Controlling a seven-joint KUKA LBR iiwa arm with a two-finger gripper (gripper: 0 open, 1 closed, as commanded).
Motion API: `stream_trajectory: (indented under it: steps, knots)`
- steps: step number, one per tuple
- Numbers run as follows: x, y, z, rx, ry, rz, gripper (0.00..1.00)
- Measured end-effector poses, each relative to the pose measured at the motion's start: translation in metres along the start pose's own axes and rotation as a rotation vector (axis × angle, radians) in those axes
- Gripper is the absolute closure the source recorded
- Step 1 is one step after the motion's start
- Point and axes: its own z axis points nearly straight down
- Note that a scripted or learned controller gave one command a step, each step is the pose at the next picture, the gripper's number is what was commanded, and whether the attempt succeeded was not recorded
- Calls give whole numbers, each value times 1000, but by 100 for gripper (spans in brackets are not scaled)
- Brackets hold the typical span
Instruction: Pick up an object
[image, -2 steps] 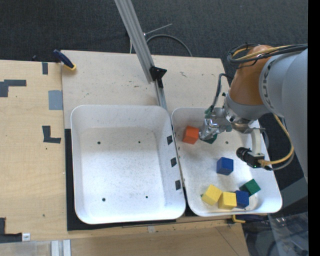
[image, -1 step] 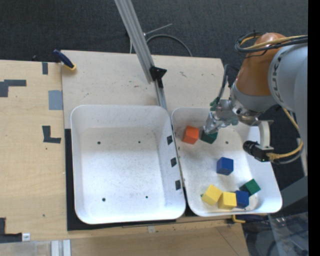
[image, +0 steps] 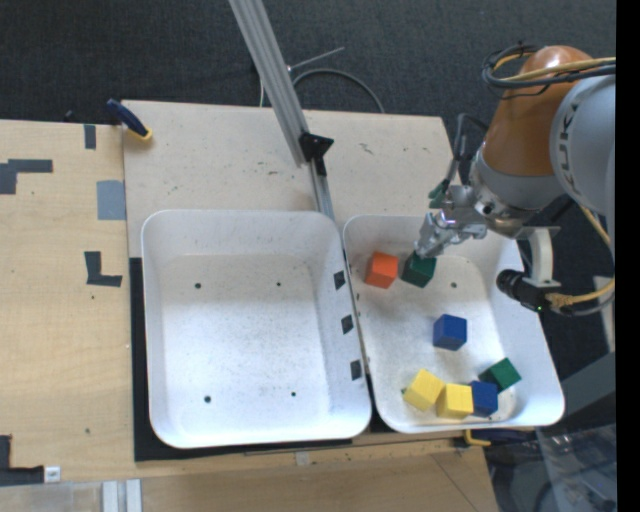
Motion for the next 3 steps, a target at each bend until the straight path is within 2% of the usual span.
stream_trajectory:
  steps: [2,3]
  knots:
    - [101,-12,9,5,1,-5,100]
    - [141,-28,8,6,1,-4,100]
